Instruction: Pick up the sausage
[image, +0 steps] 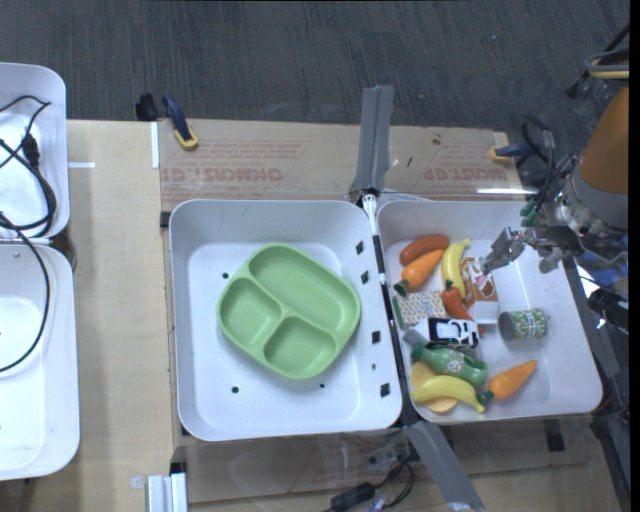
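Observation:
The sausage (426, 244), a short reddish-brown link, lies near the back left of the right bin (570, 400). It rests just above an orange carrot (421, 268) and left of a yellow banana (455, 262). My gripper (494, 260) reaches in from the right and hangs over the bin's middle back, above a white and orange packet (481, 286). It sits roughly a banana's width to the right of the sausage and does not touch it. Nothing shows in its grasp.
The right bin also holds a green can (524, 323), a second carrot (512, 377), a green bottle-like toy (452, 361), a yellow fruit (440, 391), a black-and-white item (452, 331) and a red piece (456, 301). A green divided plate (290, 310) lies in the left bin (190, 400).

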